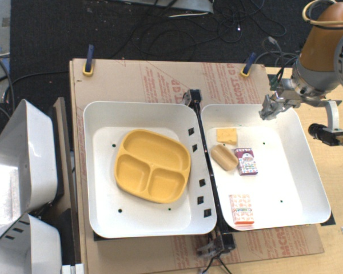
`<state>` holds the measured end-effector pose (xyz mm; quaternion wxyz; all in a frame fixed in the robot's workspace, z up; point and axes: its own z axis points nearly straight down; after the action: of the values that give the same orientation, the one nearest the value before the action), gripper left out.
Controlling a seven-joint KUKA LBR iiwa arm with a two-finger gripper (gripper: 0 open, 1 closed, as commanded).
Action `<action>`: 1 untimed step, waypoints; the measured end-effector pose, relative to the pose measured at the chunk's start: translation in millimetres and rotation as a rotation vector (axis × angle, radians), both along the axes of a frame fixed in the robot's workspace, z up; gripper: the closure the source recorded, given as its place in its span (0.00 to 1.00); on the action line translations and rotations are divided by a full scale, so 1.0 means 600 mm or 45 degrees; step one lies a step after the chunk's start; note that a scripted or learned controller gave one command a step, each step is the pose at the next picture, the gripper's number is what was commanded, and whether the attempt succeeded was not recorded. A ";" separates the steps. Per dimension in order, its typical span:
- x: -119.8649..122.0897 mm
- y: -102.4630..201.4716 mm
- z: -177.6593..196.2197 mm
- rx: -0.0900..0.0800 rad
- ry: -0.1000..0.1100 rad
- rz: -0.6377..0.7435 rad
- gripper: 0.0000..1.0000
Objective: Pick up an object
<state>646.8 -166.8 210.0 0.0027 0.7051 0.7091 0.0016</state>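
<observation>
The right bin (291, 170) holds a yellow cheese-like block (227, 135), a tan bread roll (223, 157), a small purple and white carton (246, 161) and a flat white and orange packet (242, 209). My gripper (268, 110) hangs over the bin's far edge, up and to the right of the yellow block, well apart from all the objects. Nothing shows between its fingers. The grey arm with its orange band (326, 44) comes in from the upper right.
The left bin (100, 170) holds a yellow divided plate (152, 165). Black clips run along the divider (201, 153) between the bins. Blue clamps (88, 60) hold the cardboard base at the back. White containers (20, 164) stand at the far left.
</observation>
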 end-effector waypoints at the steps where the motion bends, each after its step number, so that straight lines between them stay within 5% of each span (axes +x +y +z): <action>1: 0.002 0.000 0.051 0.000 0.001 -0.001 1.00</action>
<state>647.9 -166.8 240.4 0.0024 0.7054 0.7088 0.0013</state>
